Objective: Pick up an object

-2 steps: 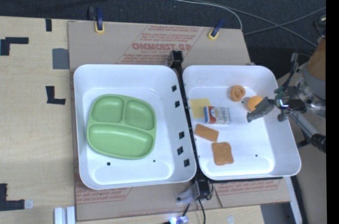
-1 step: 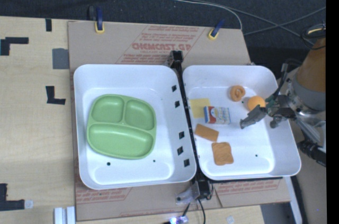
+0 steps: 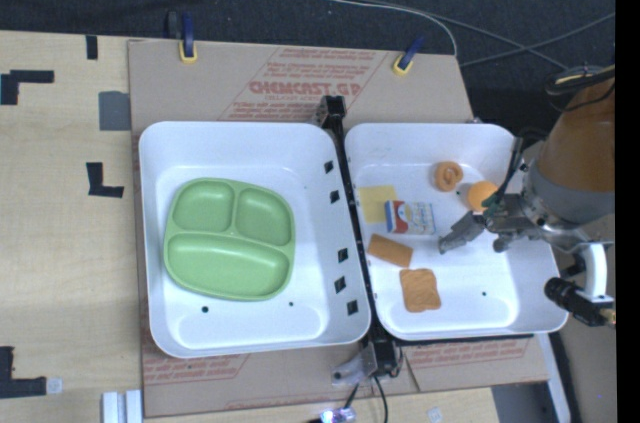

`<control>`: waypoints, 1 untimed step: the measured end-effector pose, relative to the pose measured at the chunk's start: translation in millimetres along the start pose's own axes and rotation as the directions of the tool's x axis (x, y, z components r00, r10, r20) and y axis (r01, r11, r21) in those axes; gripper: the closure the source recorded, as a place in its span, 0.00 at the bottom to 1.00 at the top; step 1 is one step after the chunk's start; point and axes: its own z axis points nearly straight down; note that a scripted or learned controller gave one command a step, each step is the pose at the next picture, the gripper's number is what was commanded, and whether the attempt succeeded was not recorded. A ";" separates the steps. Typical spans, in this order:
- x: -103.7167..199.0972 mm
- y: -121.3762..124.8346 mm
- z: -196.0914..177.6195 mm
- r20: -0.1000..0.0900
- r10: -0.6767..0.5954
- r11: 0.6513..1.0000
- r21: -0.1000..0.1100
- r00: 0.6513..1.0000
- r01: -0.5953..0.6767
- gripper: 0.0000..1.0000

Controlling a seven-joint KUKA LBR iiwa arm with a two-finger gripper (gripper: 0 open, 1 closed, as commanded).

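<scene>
1. Grey and dark, the gripper hung low over the right bin, pointing left from the arm. Its fingers looked slightly spread, with nothing visible between them; at this slant I judged them open, not closed on anything.
2. Just left of the gripper lay a small printed carton, white with blue and red marking, near the tips but apart from them.
3. Right beside the gripper, on its far side toward the wrist, sat an orange ball-like piece, partly hidden by the wrist hardware. Slightly farther up and left was an orange ring-shaped piece.
4. Beyond the carton, farther left, lay a pale yellow square slice. Below and to the left of the gripper were an orange-brown oblong piece and a squarer orange-brown piece.
5. Well away to the left, past the divider, the left bin held a green divided plate. Both bins rested on cardboard laid over the worktop.
6. Judging by this, the step in hand was the approach: no object had yet been lifted. The carton looked the likeliest target. The next move would call for centring the fingers over one piece, descending until they straddled it, then closing before rising.
</scene>
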 end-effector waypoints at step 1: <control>-0.7 -0.5 64.5 -0.001 0.000 1.000 0.003 1.000 0.000 0.00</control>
